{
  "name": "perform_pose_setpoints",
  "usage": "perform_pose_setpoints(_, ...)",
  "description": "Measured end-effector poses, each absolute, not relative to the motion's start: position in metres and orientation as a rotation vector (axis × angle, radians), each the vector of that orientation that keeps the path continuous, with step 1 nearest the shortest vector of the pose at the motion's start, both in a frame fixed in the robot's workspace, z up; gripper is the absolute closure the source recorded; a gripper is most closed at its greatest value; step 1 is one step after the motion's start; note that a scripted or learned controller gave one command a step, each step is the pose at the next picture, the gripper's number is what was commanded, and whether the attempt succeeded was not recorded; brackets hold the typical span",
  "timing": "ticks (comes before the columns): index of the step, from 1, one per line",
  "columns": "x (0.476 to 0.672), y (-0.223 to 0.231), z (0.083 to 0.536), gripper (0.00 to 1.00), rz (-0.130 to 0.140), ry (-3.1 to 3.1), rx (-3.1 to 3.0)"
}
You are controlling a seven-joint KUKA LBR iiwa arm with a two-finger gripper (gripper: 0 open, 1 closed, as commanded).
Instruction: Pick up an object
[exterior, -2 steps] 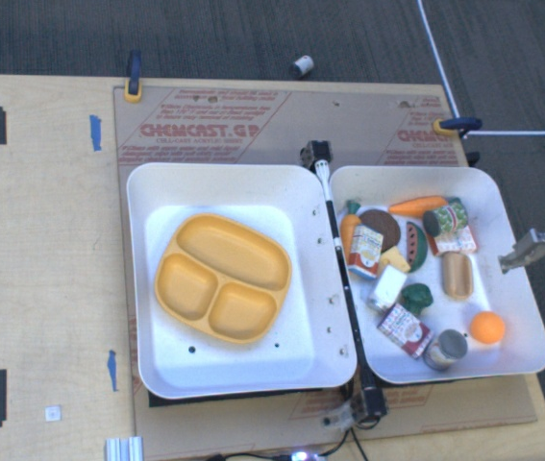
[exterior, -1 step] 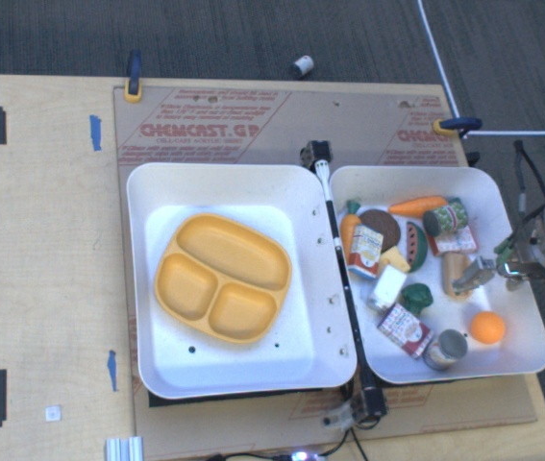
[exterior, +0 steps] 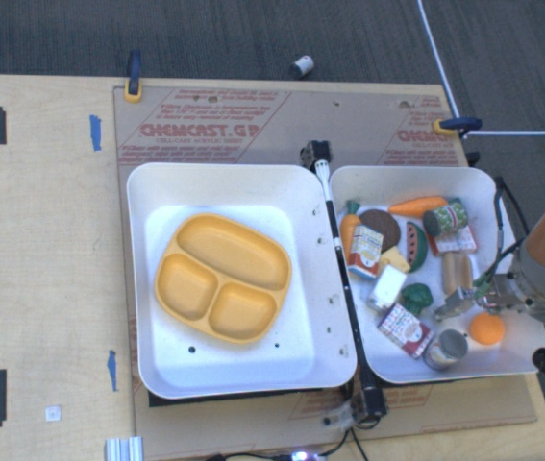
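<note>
The right bin (exterior: pixel 503 361) holds a jumble of toy foods: a carrot (exterior: pixel 416 205), a green can (exterior: pixel 446 219), a watermelon slice (exterior: pixel 414 244), a white block (exterior: pixel 387 285), a tan bread roll (exterior: pixel 457 273), a red packet (exterior: pixel 402 327), a silver can (exterior: pixel 444 349) and an orange ball (exterior: pixel 486 328). My gripper (exterior: pixel 459 303) reaches in from the right and hangs low over the bin's right part. It sits just below the bread roll, up and left of the orange ball. I see nothing clearly held in it.
The left bin (exterior: pixel 152 188) holds a yellow three-part plate (exterior: pixel 222 277). A black divider rail (exterior: pixel 334 248) runs between the bins. Clamps (exterior: pixel 134 75) pin the board at the back corners, and a white cable (exterior: pixel 435 41) crosses the back right.
</note>
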State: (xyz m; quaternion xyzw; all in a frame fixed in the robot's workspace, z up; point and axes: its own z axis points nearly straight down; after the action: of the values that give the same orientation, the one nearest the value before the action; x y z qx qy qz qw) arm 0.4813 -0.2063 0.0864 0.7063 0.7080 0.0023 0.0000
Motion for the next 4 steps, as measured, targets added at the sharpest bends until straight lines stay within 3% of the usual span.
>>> perform_pose_setpoints(1, 0.482, -0.208, 0.097, 1.0, 0.007, 2.217, 2.216)
perform_pose_setpoints(2, 0.482, -0.136, 0.087, 1.0, 0.006, 2.219, 2.217)
perform_pose_setpoints(3, 0.531, -0.091, 0.101, 1.0, 0.003, 2.224, 2.218)
perform_pose_setpoints(4, 0.53, -0.092, 0.1, 0.0, 0.0, 2.223, 2.22)
